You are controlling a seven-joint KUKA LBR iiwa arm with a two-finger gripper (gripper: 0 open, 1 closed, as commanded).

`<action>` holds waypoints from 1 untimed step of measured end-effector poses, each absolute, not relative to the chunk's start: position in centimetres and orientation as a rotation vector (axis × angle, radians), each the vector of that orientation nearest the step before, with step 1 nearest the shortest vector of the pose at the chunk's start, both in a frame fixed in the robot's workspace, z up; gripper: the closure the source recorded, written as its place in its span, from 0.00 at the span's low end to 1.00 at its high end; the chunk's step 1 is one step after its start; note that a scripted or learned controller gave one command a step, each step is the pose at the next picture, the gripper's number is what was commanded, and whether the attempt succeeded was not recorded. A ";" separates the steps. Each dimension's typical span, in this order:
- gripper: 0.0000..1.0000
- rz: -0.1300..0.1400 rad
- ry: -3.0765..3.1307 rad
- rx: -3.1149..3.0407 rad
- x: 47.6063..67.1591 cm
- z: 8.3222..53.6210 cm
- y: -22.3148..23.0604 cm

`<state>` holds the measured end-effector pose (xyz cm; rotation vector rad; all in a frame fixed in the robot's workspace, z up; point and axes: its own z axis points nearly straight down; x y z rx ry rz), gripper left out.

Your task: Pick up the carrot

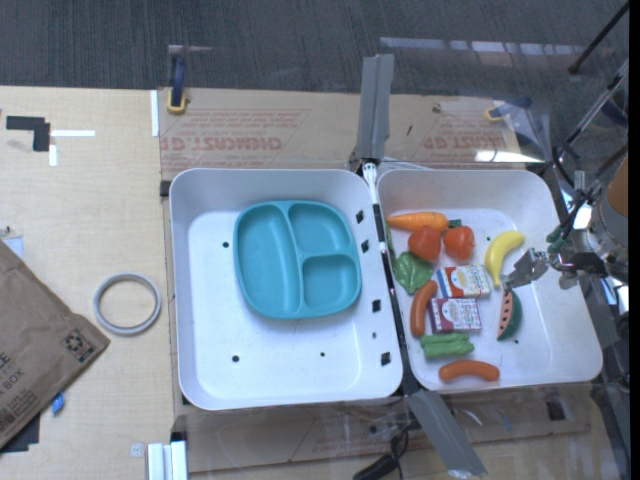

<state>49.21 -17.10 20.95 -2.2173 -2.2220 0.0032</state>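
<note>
Two white bins are sitting side by side; the left bin is carrying a teal divided plate, the right bin a clutter of toy food. The gripper is hanging over the right part of that bin, fingers looking spread and closing on nothing, just beside the banana and watermelon slice. The carrot is lying at the far left of the right bin, long axis running left-right, tip seemingly pointing right, green end toward the divider. Risks, as judged: the gripper is sitting well apart from the carrot, so a descent here is likely catching banana; the red pepper and tomato are crowding the carrot's near side, so fingers closing near-far may be snagging them or rolling the carrot off.
</note>
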 end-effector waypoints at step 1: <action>0.00 0.003 -2.199 -2.242 57.0 16.4 -14.5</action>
